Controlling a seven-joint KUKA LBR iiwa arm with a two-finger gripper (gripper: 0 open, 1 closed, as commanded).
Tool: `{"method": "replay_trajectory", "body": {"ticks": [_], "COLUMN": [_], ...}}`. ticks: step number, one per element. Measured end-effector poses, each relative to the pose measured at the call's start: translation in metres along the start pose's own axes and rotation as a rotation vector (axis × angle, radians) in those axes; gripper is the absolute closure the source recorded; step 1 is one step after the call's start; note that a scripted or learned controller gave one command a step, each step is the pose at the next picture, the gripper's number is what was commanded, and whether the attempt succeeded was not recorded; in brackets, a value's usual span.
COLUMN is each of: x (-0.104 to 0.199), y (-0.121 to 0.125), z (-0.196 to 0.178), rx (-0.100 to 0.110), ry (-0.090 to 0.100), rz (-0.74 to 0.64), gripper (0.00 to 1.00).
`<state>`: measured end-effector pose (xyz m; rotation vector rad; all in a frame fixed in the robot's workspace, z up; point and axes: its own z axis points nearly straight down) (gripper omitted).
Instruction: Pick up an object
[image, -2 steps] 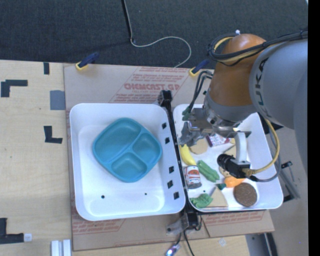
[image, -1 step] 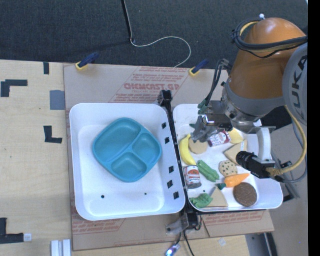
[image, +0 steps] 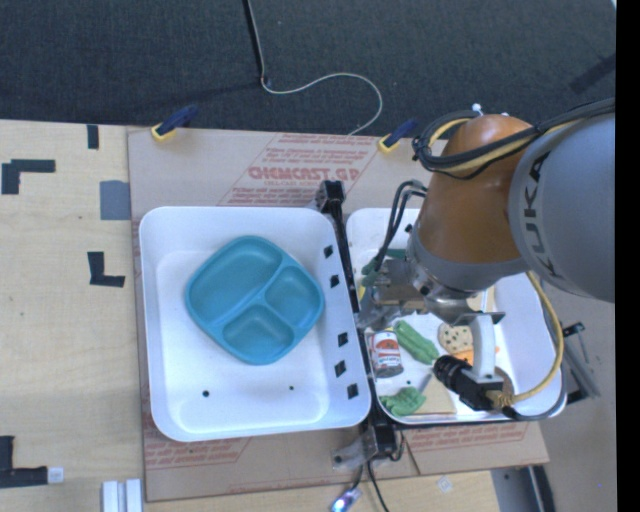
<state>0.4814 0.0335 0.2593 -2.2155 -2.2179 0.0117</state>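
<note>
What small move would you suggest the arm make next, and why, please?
Probably a short descent straight down: the arm hangs over the right bin, directly above the green pieces and small can, and nothing appears held yet.
</note>
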Motion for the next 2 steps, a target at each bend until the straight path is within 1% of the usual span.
{"method": "replay_trajectory", "body": {"ticks": [1, 2], "x": [0.002, 0.059], "y": [0.002, 0.001], "z": [-0.060, -0.154], "rx": [-0.013, -0.019], "ry": [0.001, 0.004], "rz": [-0.001, -0.008], "gripper": [1.00, 1.00]}}
